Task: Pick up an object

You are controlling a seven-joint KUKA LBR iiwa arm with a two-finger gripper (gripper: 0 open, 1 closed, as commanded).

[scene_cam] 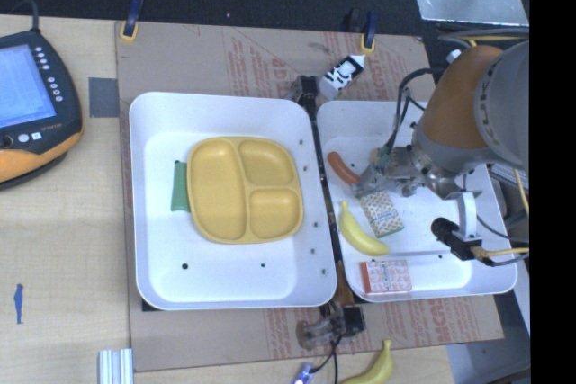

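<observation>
1. The bench point(63, 238) is pale wood, with a brown cardboard sheet point(225, 58) clamped over its middle and both bins resting on that sheet.
2. The left bin point(153, 193) is a shallow white tray; a yellow divided plate point(245, 189) lies at its centre, with a green flat piece point(180, 186) tucked under the plate's left edge.
3. The right bin point(490, 279) sits just beside the left one, their rims touching along the middle.
4. The arm point(477, 103) comes in from the right, its grey body and orange band bulking over the right bin's upper right part, wrist bent down toward the bin floor.
5. A handheld control pad point(27, 108) with a lit screen lies at the bench's far left, well apart from the bins.
6. The gripper point(389, 171) hangs low over the right bin's upper middle, close above the patterned packet; the fingers blur into cables and shadow, so I cannot tell how wide the jaws stand.
7. A banana point(360, 234) lies in the right bin near its left wall, curved, just below the packet.
8. A red-and-white box point(387, 277) lies flat by the bin's lower rim.
9. A patterned packet point(382, 213) lies tilted between banana and gripper.
10. A sausage point(343, 167) lies near the upper left wall, possibly touching the gripper's side.
</observation>
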